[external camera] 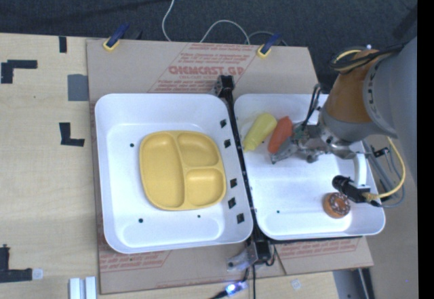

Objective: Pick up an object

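Observation:
In the right bin (298,213) lie a yellow-green oblong piece (260,129) and an orange-red carrot-like piece (280,133), side by side near the bin's upper left. A small brown round object (336,205) sits at the bin's lower right. My gripper (288,150) is low in the right bin, just below and right of the orange-red piece, close to or touching it. The grey arm with its orange band (349,97) reaches in from the right.
The left bin (115,155) holds a yellow divided plate (182,169) in its middle. A black divider (234,155) runs between the bins. Cables (376,186) loop beside the wrist at the right bin's right side.

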Tool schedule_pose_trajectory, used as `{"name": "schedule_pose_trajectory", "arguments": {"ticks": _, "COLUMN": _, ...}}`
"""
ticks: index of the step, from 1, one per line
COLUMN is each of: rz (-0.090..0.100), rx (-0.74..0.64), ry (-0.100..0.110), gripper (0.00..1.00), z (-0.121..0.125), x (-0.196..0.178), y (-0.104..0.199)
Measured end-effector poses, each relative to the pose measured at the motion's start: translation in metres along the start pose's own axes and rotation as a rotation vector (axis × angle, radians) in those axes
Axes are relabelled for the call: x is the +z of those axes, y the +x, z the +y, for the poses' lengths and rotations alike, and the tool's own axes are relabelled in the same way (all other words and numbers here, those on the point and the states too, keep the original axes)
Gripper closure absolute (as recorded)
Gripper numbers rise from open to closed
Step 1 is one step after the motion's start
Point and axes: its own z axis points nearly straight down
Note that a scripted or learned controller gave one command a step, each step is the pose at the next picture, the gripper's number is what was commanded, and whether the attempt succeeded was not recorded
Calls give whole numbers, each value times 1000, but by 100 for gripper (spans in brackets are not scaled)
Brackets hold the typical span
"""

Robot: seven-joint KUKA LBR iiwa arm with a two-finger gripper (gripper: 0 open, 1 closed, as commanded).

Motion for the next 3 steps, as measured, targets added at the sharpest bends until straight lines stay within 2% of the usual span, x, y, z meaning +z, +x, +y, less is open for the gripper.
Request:
{"name": "schedule_pose_trajectory", "arguments": {"ticks": 1, "rz": -2, "rx": 0, "ry": -3, "gripper": 100, "z": 1, "x": -11, "y": 0}}
{"name": "schedule_pose_trajectory", "arguments": {"ticks": 3, "rz": 0, "rx": 0, "ry": -5, "gripper": 100, "z": 4, "x": -127, "y": -10}}
